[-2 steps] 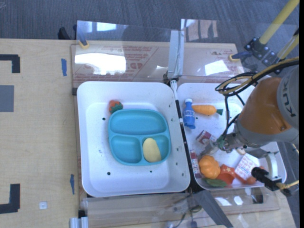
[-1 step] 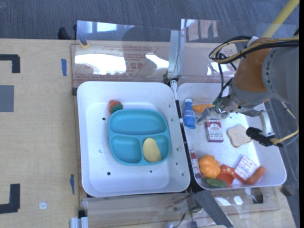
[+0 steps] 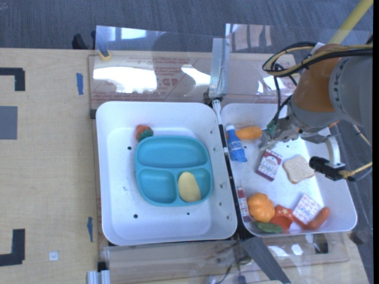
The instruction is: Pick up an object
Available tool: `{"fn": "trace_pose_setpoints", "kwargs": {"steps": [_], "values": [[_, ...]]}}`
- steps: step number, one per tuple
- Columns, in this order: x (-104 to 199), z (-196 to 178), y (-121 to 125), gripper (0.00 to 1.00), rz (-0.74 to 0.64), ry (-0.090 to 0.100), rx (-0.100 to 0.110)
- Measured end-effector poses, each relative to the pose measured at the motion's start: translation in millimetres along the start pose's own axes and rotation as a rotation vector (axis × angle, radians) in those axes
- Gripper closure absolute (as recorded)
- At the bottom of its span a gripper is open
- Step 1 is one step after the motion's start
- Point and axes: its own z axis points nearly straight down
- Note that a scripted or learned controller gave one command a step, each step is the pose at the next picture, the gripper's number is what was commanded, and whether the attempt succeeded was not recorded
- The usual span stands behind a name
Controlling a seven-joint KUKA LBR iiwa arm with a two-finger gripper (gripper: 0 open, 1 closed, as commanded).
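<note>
- Hovering my hand (image 3: pixel 273 130) over the right bin (image 3: pixel 346 220), far side; can't tell its state.
- Nearest targets: orange piece (image 3: pixel 249 133), red-white packet (image 3: pixel 269 164), just beside it.
- Risk: they're crowded near the blue bottle (image 3: pixel 235 147), so I could nudge instead of grasp.

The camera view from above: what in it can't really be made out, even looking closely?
- Gripper: small and dark under the arm's bulky wrist in the right bin; whether it grips anything cannot be told.
- Small carton: its print is too small to read.
- Red-and-green item in the left bin: partly tucked behind the blue tray.
- Food pile near the orange fruit: pieces overlap, so their outlines blur together.
</note>
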Motion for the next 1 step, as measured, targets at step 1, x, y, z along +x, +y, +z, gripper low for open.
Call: {"fn": "trace_pose_setpoints", "kwargs": {"steps": [1], "values": [[1.6,10.3,42.2,1.0,0.022,0.006,0.03]]}}
